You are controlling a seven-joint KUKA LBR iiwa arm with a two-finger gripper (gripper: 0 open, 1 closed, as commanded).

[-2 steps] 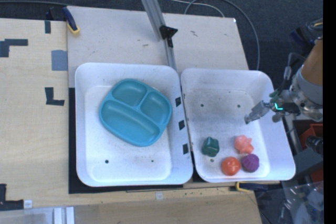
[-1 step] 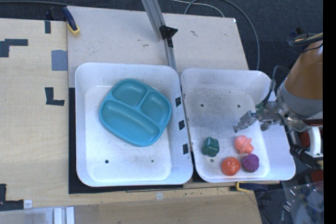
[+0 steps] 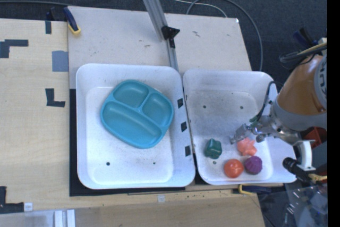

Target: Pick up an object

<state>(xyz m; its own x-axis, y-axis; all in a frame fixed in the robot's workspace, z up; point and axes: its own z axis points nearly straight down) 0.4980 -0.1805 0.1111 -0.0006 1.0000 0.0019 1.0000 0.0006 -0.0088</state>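
Gripper (image 3: 245, 134) is seen low in the right bin (image 3: 223, 85), finger state can't be told; pink obj (image 3: 246, 146) just at its 6 o'clock, purple ball (image 3: 253, 165) below.

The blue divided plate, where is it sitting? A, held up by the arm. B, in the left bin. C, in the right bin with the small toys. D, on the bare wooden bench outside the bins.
B: the blue divided plate lies flat in the left bin, while the small green, orange, purple and pink objects lie in the right bin.
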